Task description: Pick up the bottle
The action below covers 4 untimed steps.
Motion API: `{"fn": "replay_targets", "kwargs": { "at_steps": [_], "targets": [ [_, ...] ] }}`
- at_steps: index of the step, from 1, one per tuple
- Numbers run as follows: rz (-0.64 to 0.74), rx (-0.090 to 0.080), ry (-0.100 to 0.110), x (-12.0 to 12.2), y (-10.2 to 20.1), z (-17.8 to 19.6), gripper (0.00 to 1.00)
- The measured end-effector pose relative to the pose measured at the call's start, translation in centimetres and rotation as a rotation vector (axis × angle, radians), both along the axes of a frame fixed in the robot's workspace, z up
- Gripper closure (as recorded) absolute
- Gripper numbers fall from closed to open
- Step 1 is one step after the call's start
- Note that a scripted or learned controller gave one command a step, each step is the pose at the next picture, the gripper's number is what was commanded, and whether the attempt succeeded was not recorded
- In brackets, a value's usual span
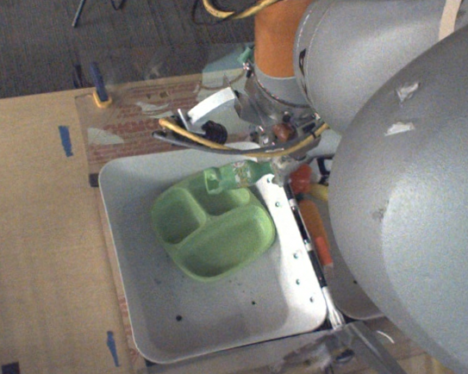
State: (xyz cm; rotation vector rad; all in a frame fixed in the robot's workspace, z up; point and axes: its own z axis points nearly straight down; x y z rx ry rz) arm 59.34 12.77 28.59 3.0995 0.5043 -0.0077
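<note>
Whether pinched or spread, I cannot tell how my gripper (275, 160) stands, since it hangs at the tray's (214, 228) right upper corner with my own wrist covering it. Just off that corner, touching the tray's rim, lies what I take for the bottle (231, 175): small, pale green and see-through, on its side, pointing along the bin (141, 265) wall. I judge the risk is a miss, for a slick round body so low against the tray could roll or squirt free as I close.

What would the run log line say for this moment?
arm: over bins | green bottle: lying on divided green plate, top edge | left bin: holds both | not yet lifted
</note>
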Motion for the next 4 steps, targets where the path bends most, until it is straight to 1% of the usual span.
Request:
{"fn": "replay_targets", "kwargs": {
  "at_steps": [1,2,3,4],
  "targets": [
    [-0.123,-0.002,-0.002,-2.4,5.4,0.5,1.00],
    [-0.126,-0.002,0.001,-7.0,4.6,-5.2,1.00],
    [-0.121,-0.003,0.000,-11.0,9.7,-4.2,1.00],
    [-0.124,-0.004,-0.003,-11.4,9.6,3.6,1.00]
  ]
}}
